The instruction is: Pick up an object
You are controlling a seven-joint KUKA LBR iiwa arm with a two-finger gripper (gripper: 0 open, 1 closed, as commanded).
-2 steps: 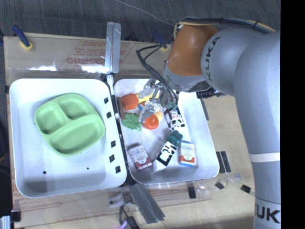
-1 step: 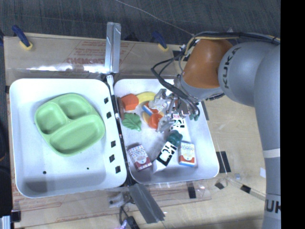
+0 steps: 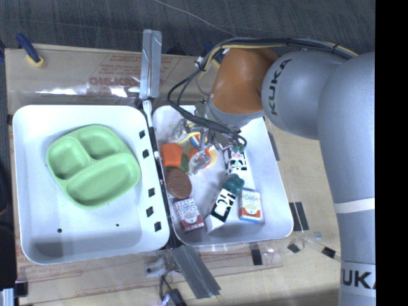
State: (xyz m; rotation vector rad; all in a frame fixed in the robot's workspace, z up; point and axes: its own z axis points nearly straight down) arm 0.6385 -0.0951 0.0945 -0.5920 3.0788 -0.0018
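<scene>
Fingers (image 3: 205,146) low over cluttered right bin (image 3: 275,190), spread or pinched unclear, orange block (image 3: 171,155) beside

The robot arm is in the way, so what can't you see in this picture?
- Gripper: in the camera view the orange band and cables cover it, so what it is doing is unclear.
- Toys at the top of the right bin: a jumble under the wrist, too tangled to name.
- Small carton and orange box: their printing is too small to read.
- Arm: cut off by the bottom edge.
</scene>
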